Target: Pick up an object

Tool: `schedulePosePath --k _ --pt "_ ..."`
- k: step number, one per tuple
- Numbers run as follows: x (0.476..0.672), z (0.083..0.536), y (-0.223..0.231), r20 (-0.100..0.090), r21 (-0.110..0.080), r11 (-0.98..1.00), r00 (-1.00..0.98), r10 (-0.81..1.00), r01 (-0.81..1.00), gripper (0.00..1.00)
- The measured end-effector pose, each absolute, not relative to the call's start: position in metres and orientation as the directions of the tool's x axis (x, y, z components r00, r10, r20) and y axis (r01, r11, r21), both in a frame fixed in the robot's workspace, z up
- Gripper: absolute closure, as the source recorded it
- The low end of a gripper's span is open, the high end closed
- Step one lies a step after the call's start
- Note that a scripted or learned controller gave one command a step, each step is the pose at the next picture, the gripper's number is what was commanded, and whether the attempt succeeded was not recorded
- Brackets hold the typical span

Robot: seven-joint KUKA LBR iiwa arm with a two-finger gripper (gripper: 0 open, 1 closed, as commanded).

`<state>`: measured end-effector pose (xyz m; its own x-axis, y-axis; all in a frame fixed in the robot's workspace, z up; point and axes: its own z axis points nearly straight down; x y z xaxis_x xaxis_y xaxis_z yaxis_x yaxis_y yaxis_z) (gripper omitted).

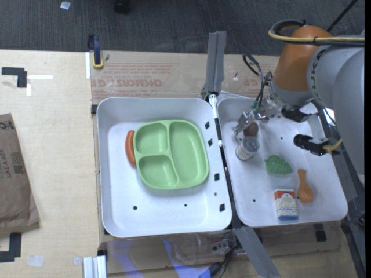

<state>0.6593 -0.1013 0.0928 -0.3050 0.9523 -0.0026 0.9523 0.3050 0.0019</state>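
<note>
If you start at the near edge of the right bin (261,198), the first thing there is a small white carton (286,204) with orange and blue print, lying flat close to the front rim. Just behind it and a bit to the right is an orange gourd-shaped toy (304,187), narrow end pointing away. A little farther back and to the left sits a green leafy piece (278,165), apart from both. Past that, near the bin's left wall, there's a small clear jar (246,150), and the gripper (250,122) is right over it, with something brown at its tip directly above the jar. Honestly can't tell whether the gripper is spread or closed, or if it's touching the jar at all, too much clutter at the wrist. The left bin (162,210) has a green divided plate (173,153) roughly in the middle, with an orange-red sausage (130,147) just beside its left edge. Farther back, the grey arm (342,68) comes in from the right with its orange band (298,57) above the wrist. Beyond both bins a strip of printed cardboard (151,77) lies on the bench (52,109), and a brown paper bag (14,172) sits off to the left.
</note>
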Motion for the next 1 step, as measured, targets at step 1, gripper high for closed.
schedulePosePath --k 1 --pt "0.6598 0.1026 -0.1026 -0.004 0.004 0.303 -0.303 0.953 0.953 1.00"
